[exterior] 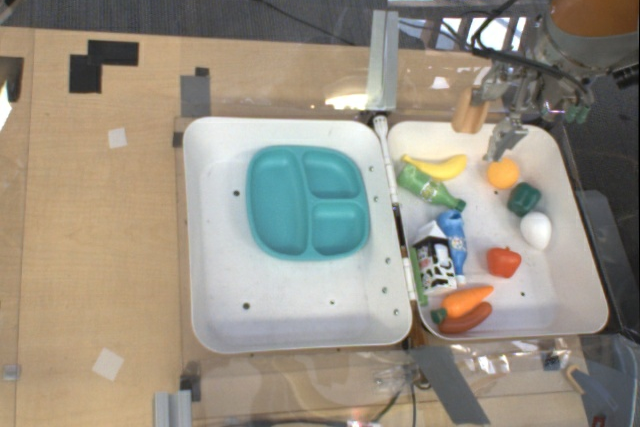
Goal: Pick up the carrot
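Carrot (468,299) lies at the near edge of the right bin (575,300), touching a brown sausage (465,319). Farther back, an orange (503,173). Gripper (505,137) hangs above the orange at the bin's far side, fingers apart, gripping nothing.

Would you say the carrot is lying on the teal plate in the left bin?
No, the carrot lies in the right bin near its front edge, beside a brown sausage-like item, apart from the teal plate.

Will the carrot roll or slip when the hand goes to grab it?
The carrot looks smooth, tapered and rigid, so it may slip from a pinch. It lies against the sausage near the bin front wall, which probably stops rolling. It is likely light.
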